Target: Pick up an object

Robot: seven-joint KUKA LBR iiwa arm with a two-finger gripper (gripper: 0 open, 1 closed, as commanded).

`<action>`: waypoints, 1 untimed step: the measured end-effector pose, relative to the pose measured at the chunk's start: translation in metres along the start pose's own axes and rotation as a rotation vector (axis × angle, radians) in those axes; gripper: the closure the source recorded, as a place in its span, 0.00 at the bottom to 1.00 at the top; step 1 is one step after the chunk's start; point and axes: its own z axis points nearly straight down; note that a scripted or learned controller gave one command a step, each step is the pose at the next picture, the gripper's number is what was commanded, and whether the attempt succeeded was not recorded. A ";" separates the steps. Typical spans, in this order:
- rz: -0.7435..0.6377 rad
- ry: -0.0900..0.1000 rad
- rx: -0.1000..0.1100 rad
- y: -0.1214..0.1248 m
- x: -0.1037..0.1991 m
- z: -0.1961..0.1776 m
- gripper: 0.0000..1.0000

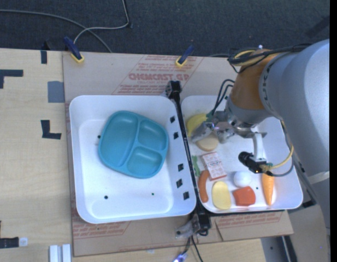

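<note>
dark carpet lies beyond the far edge of the wooden bench (26, 162), and a sheet of printed cardboard (152, 75) sits under two shallow white bins, held at its far edge by two blue and yellow clamps (74, 50). a thin cable (102, 26) trails across the carpet.

left bin (83, 201): a blue sectioned plate (133, 144) lies flat near its middle.

right bin (288, 201): small toy foods gather toward its left and near sides. a yellow piece (194, 122) lies at the far left, with a pale tan piece (207, 144) just near of it. a small printed card (213, 165) sits near of those. along the near wall, from left to right, are a thin orange piece (203, 184), a yellow piece (221, 195), a white ball (242, 178) with a red piece (244, 196) just near of it, and an orange carrot (268, 189).

the grey arm (299, 86) with its orange band (249, 89) reaches in from the right, and the claw (216, 127) hangs low over the far left of the right bin, just beside the yellow and tan pieces. i cannot tell whether the claw is released or clenched, nor whether it touches either piece.
</note>
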 end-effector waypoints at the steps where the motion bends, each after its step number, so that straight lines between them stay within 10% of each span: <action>1: -0.001 0.000 0.000 0.000 0.000 -0.010 1.00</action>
